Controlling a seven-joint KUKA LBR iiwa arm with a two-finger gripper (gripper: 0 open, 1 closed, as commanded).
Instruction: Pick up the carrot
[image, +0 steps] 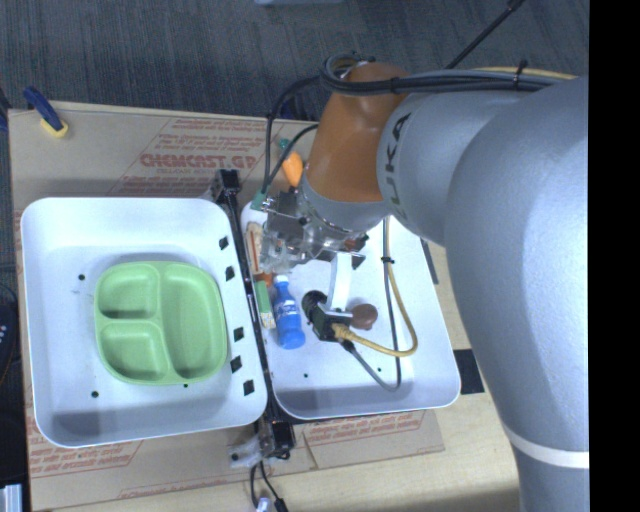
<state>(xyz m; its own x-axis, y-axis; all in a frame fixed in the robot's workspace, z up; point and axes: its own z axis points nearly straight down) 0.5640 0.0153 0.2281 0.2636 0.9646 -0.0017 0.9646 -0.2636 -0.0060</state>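
1. Gripper (282, 245) hangs low over the left half of the right bin (420, 372), towards its far edge; the wrist covers its tip, so I cannot tell whether it is open or closed.
2. Left bin (60, 250) sits beside it; a green divided plate (160, 320) lies in its middle.
3. Blue bottle (288, 318) lies near the right bin's left wall, about midway along; a brown round piece (366, 317) lies nearer that bin's middle.
4. Carrot (292, 168) shows as an orange end at the right bin's far left corner, partly behind the arm, apart from the bottle.
5. It is probably light, stiff and smooth; being tapered, it may slip, so take it across the thicker middle.
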